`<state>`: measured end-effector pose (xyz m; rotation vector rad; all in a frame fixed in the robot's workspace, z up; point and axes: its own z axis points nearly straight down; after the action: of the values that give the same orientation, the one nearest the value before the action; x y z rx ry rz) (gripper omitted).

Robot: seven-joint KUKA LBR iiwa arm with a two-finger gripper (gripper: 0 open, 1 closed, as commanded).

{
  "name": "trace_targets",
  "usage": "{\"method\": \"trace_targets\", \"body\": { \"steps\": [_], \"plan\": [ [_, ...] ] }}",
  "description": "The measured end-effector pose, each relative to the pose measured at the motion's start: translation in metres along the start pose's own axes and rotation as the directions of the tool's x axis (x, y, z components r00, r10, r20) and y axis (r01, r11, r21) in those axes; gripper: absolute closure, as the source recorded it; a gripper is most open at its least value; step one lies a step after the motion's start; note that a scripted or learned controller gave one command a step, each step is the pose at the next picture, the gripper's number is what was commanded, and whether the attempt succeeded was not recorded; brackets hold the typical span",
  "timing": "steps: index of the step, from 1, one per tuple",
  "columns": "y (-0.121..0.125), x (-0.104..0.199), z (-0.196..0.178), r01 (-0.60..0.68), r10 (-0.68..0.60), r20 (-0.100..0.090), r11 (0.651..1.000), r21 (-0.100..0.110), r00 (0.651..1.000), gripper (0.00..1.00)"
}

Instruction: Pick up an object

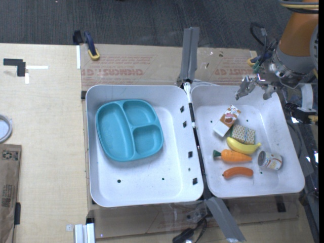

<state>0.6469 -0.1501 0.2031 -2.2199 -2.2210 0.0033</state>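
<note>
Camera view, from above. Left bin (101,186): one blue divided plate (129,129), lying flat. Right bin (283,186): small carton (227,120), snack packet (243,133), banana (243,146), carrot (234,156), sausage (238,172), tipped cup (270,160), clustered together, all candidates for picking. Tool (255,87): poised over the right bin's far rim, well apart from the cluster, carrying nothing; how far open it stands, cannot tell.

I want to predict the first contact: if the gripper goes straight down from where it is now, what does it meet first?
Probably the bare white floor of the right bin near its far rim. The gripper hangs above that corner, and the nearest item, the small carton, lies to the side of it. Depth is unclear from this slanted view.
</note>
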Motion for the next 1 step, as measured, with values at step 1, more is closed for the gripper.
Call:
{"method": "trace_targets", "body": {
  "steps": [1],
  "plan": [
    [-0.0112,0.0372,0.1097,0.074,-0.074,0.002,0.997,-0.005,0.997,0.00]
  ]
}}
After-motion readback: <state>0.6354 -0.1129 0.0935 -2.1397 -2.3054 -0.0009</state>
